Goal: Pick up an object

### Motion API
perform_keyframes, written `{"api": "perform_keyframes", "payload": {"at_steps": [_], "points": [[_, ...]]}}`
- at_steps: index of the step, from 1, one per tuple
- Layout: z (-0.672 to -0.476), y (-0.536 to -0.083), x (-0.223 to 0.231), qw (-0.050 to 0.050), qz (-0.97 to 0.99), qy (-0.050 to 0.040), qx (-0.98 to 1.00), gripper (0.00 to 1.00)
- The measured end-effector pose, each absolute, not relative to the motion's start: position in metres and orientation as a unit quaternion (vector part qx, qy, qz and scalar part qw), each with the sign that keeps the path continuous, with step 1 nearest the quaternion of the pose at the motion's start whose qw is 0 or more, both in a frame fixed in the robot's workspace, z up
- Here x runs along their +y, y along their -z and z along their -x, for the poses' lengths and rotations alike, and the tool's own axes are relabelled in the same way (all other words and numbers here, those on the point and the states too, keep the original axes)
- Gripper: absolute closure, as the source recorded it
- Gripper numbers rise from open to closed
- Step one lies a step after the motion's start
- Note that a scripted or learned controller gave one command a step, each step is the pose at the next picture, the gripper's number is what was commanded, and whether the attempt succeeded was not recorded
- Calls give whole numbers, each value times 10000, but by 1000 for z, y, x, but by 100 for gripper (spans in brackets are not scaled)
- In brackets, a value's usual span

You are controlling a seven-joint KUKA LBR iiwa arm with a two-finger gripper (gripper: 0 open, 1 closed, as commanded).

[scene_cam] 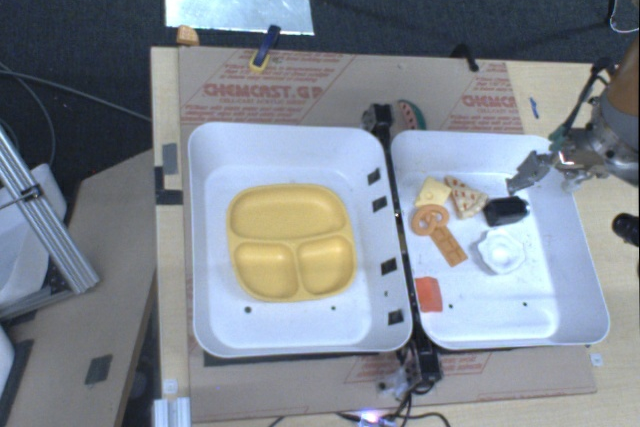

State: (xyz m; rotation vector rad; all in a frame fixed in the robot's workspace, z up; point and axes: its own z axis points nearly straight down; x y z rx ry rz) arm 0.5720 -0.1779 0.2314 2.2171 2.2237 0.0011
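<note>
- While hanging over the 2 o'clock corner of the right bin (pixel 585 287): gripper (pixel 528 174) at the approach step, nothing seen in its grasp, spread or closed impossible to tell from this angle.
- Nearest candidate: black object (pixel 505 210), just at 7 o'clock of the gripper, apart from its neighbours.
- Next move, by judgement: a short shift toward 7 o'clock, then straight down, aligned to straddle the black object.
- Close by at 9 o'clock of that target: yellow wedge (pixel 432 191) and pizza-like slice (pixel 466 197) side by side, with pretzel (pixel 430 220) and orange strip (pixel 448 247) just below them.
- At 6 o'clock of the target, near enough to be nudged on a sloppy descent: white object (pixel 500 253).
- Well apart at the bin's 8 o'clock: red square (pixel 427 293).
- In the left bin (pixel 210 315), out of the way: yellow divided tray (pixel 292 240).
</note>
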Motion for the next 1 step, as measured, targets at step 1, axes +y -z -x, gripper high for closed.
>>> {"api": "perform_keyframes", "payload": {"at_steps": [1], "points": [[-597,-109,-168,44,-7047,-13,7094,0]]}}
